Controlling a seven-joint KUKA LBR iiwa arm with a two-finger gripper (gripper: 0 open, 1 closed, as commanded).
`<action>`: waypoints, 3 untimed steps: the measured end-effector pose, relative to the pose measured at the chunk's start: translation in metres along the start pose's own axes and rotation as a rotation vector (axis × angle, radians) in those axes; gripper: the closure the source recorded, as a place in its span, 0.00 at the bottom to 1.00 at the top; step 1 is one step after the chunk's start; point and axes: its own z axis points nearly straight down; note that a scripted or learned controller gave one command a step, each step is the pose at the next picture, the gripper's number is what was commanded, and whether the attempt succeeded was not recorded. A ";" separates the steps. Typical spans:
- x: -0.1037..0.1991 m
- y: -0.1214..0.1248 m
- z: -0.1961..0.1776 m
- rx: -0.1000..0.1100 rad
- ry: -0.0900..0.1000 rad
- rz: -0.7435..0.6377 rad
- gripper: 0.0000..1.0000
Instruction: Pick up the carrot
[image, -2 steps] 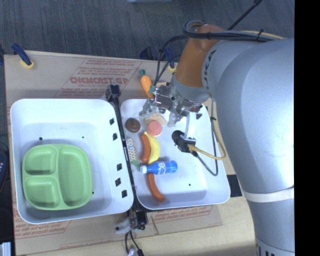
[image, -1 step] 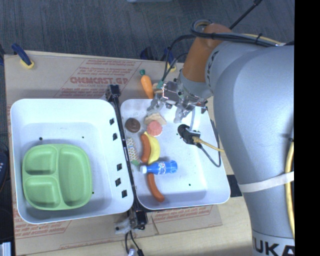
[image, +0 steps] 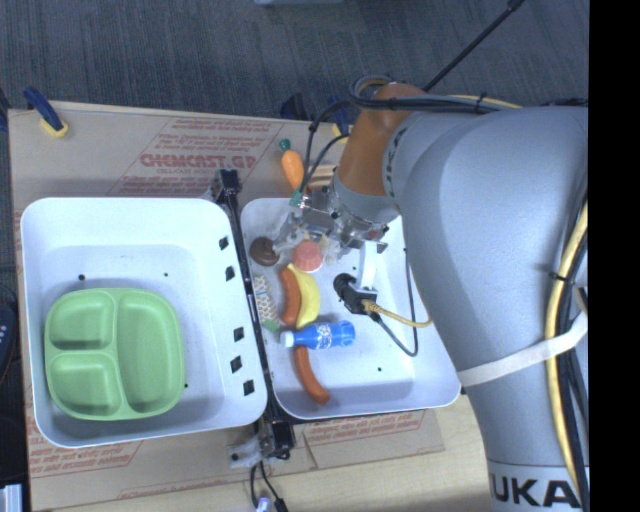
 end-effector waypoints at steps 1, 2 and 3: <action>0.000 -0.095 -0.087 0.002 0.000 -0.168 0.00; -0.030 -0.057 -0.011 0.003 -0.001 -0.184 0.00; -0.013 -0.047 0.013 0.005 0.001 -0.377 0.00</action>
